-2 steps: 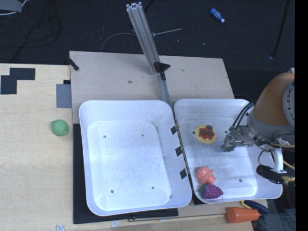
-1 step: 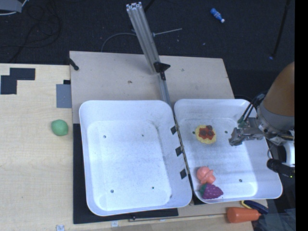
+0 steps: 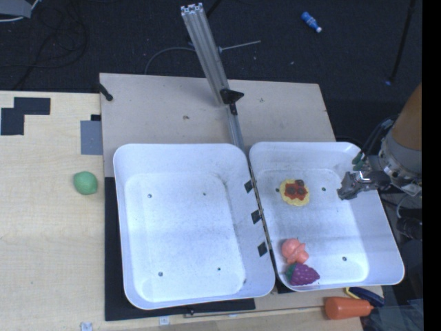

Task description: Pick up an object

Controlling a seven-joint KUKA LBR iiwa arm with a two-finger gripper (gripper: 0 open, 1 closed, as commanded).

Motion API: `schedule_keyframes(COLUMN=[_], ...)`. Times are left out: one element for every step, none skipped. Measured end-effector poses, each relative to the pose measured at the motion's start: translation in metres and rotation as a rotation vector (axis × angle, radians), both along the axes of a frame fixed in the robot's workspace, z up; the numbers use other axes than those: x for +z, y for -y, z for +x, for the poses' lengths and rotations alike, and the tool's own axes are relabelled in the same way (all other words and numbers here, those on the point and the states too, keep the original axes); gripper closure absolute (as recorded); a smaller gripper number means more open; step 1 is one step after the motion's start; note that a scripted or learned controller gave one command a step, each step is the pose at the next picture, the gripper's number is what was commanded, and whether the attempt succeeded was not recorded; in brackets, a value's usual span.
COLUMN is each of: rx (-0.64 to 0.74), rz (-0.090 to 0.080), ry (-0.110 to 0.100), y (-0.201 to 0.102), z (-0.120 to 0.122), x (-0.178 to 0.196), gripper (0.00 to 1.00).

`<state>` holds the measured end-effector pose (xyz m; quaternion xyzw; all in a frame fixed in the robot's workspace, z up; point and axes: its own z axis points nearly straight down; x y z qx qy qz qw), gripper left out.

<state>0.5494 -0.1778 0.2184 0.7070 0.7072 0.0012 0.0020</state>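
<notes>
A: While the gripper (image 3: 348,186) hangs at the right side of the frame, just over the right bin's (image 3: 375,219) edge, what is it doing?

B: Nothing is between its tips that I can see. Whether it is open or closed, I cannot tell; it is small and dark against the white.

A: Why there?

B: The arm (image 3: 406,140) comes in from the right, so I judge it is poised over that bin to choose a thing. The closest is the pizza (image 3: 295,192), a yellow disc with red topping, near the bin's middle and well apart from the tips.

A: What else is in reach?

B: Lower in the same bin, a pink toy (image 3: 295,250) touches purple grapes (image 3: 303,275) by the front wall. The left bin (image 3: 131,167) sits beside it.

A: Outside the bins?

B: A green ball (image 3: 85,183) lies on the bench at left, an orange toy (image 3: 346,307) at the bottom.

A: Anything hidden?

B: The arm is cut off by the frame's right side, and its wrist is a blur of cables.
</notes>
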Motion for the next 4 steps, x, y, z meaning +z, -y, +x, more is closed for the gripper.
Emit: schedule_keyframes(rx=[-0.001,0.002,0.003,0.003], rz=[0.000,0.002,0.002,0.002], ry=[-0.001,-0.005,-0.005,-0.005], y=[0.007,-0.035,-0.076,-0.129], z=[-0.003,0.001,0.010,0.007], x=[0.045,0.043,0.036,0.037], gripper=[1.00,1.00,1.00,1.00])
